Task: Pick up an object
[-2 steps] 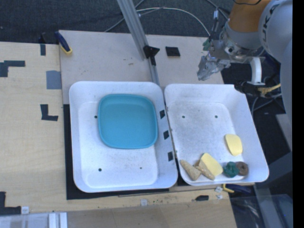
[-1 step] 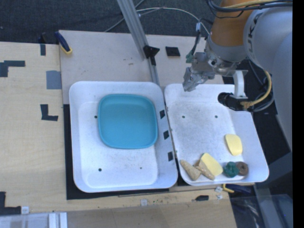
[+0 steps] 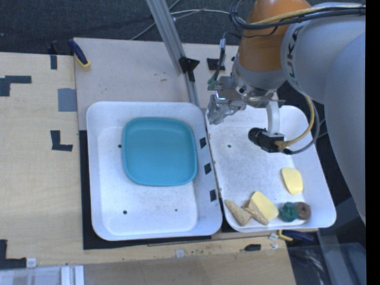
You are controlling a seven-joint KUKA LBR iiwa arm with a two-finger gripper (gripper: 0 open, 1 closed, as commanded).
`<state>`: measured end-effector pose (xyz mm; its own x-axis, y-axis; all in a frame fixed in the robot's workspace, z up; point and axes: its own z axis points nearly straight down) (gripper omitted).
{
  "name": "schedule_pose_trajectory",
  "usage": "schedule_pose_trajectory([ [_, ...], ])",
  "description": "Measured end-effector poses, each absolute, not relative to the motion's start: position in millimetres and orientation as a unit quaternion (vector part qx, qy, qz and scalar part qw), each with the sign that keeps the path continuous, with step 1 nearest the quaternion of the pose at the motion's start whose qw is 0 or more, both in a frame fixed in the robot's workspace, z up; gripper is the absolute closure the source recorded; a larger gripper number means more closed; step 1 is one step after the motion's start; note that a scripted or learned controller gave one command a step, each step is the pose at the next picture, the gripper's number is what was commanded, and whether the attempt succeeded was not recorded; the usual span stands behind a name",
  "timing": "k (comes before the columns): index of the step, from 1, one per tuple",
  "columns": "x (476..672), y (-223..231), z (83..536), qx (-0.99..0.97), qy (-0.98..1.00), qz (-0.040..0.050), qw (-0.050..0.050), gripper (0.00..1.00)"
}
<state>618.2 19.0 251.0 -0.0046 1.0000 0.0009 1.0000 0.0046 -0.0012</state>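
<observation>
Objects for picking lie in the right bin [image 3: 237,153], gathered along its near edge: a pale yellow wedge [image 3: 263,206] leans against a tan, bread-like piece [image 3: 238,212], with a smaller tan bit between them. Just right of the wedge sits a teal, knobbly item [image 3: 288,212], touching a small brown ring [image 3: 303,210]. A little farther up the bin, apart from that cluster, lies a yellow oval piece [image 3: 291,180]. The rest of the right bin's floor is bare white, speckled with dark flecks.

The claw [image 3: 217,113] hangs over the far left corner of the right bin, near the divide between the two bins and well apart from all the objects. Whether its fingers are apart or together cannot be told; nothing is seen between them. Above it the arm's orange band [image 3: 270,25] and grey body reach in from the right, with a black fitting [image 3: 265,139] and a yellow cable hanging below the wrist.

The left bin [image 3: 104,177] holds a turquoise square plate [image 3: 159,151], lying flat. Both bins rest on the table [image 3: 35,183].
</observation>
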Motion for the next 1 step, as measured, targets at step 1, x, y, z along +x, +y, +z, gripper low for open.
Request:
schedule_pose_trajectory([
  [1, 593.0, 59.8, 236.0, -0.706, -0.708, 0.0004, 0.001, 1.00],
])
